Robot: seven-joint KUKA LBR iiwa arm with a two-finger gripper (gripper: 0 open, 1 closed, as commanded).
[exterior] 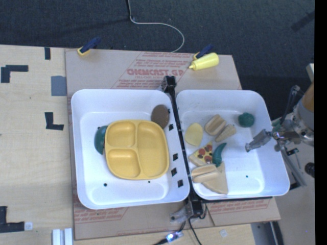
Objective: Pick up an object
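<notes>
Several toy foods lie in the right bin (pixel 255 185). Among them are a pale yellow disc (pixel 194 134), a tan bun (pixel 215 123), a green ball (pixel 246 119), a pizza slice (pixel 203 154), a green pepper (pixel 219 153) and a tan sandwich wedge (pixel 209 176). My gripper (pixel 255 141) reaches in over the bin's right side, low above bare white floor. It is apart from the food, a little below and right of the green ball. Nothing shows in its grasp.
The left bin (pixel 82 137) holds a yellow divided plate (pixel 137 149), a teal object (pixel 99 139) partly under the plate's left edge, and a brown lump (pixel 160 115) by the shared wall. A yellow clamp (pixel 205 62) sits on the cardboard behind the bins.
</notes>
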